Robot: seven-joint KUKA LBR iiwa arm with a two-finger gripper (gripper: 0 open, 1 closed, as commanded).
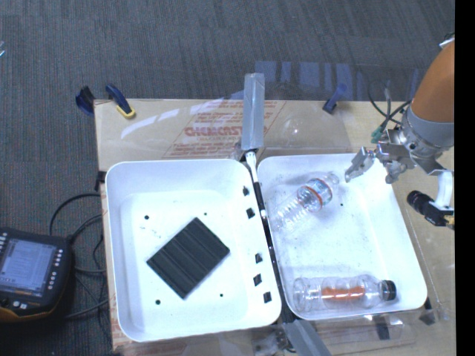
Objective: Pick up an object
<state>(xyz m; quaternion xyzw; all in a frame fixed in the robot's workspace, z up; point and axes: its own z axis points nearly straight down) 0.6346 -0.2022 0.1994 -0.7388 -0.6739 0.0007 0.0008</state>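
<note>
Two shallow white bins sit side by side on the tabletop (185, 128). The left bin (126, 191) holds one thing: a flat black ribbed pad (188, 256), lying turned like a diamond near the bin's middle. The right bin (401, 243) holds two clear plastic bottles. The first bottle (304, 201) lies at a slant in the far left part of that bin, with a red ring about its neck. The second bottle (343, 291) lies lengthwise along the near wall, its dark cap pointing right and an orange streak showing inside it. The two bottles are well apart.

One arm (434, 95), grey with an orange band, reaches in from the right. Its pincer (375, 162) hangs over the far right corner of the right bin, its two fingers spread and released, with nothing between them. It is near the first bottle's cap end but apart from it.

One grey upright bar (253, 117) stands at the far end of the seam between the bins. On the floor to the left lies one handheld control pendant (30, 273) with a lit screen, its cables trailing toward the tabletop. Two blue clamps (85, 99) grip the far left edge, and one more (332, 104) the far right.
</note>
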